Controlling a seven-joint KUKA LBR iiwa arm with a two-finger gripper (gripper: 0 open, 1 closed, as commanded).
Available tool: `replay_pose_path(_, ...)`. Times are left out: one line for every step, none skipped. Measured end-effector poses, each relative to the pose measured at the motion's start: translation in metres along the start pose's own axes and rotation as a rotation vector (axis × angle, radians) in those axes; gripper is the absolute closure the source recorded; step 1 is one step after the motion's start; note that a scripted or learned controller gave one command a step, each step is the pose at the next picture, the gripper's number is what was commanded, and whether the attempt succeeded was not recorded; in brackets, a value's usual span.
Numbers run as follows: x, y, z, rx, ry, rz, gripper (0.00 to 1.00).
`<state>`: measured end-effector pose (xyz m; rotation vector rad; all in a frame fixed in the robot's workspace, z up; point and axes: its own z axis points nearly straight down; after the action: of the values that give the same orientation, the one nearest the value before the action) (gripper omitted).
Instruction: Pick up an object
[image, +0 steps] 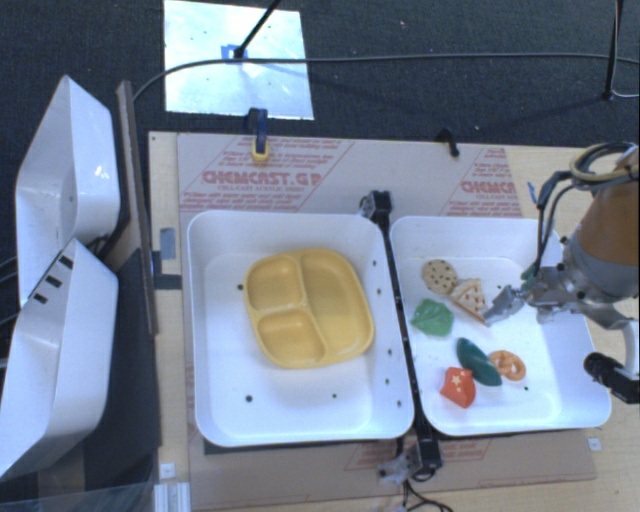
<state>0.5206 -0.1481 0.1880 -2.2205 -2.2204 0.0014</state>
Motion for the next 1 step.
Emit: replay_pose_path(-0.0091,0.0001,0.0469,0.001,0.000,0.001,0.00)
